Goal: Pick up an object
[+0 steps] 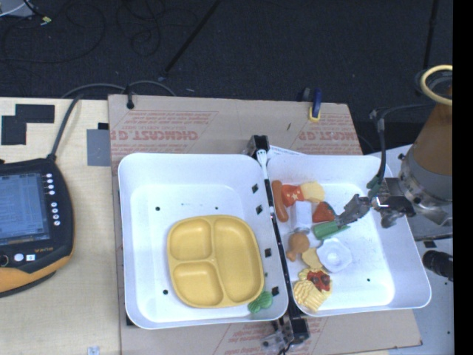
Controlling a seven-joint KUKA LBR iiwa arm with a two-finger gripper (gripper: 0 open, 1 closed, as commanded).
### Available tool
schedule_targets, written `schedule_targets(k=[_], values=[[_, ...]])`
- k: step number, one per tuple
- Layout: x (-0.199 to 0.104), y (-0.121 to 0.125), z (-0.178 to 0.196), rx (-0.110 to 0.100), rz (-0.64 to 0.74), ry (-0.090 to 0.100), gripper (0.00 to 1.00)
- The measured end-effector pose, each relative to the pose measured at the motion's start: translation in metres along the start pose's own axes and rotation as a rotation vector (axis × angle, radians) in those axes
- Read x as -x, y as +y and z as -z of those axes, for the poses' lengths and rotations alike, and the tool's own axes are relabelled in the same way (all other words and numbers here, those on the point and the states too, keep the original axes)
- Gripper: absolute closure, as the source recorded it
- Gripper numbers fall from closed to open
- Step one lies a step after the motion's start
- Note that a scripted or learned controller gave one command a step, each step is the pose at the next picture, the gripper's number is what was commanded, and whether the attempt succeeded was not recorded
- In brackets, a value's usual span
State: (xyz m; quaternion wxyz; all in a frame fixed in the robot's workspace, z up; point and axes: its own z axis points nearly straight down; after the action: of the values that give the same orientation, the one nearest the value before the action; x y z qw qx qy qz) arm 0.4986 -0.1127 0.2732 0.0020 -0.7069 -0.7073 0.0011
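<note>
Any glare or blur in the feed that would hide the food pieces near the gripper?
Camera view: the white right bin is bright and washes out the pale cup. The gripper is dark and slightly soft against it. The green piece beneath it and the yellow tray read clearly. The floor behind is dim.

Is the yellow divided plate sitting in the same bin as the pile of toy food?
No. The yellow divided plate lies in the left bin, while the toy food pile is in the right bin.
</note>
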Motion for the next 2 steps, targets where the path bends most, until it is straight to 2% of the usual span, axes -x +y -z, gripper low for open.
schedule_targets(k=[1, 2], values=[[0.001, 0.000, 0.009, -0.003, 0.000, 0.001, 1.00], [-0.068, 0.040, 0.011, 0.003, 0.007, 0.001, 1.00]])
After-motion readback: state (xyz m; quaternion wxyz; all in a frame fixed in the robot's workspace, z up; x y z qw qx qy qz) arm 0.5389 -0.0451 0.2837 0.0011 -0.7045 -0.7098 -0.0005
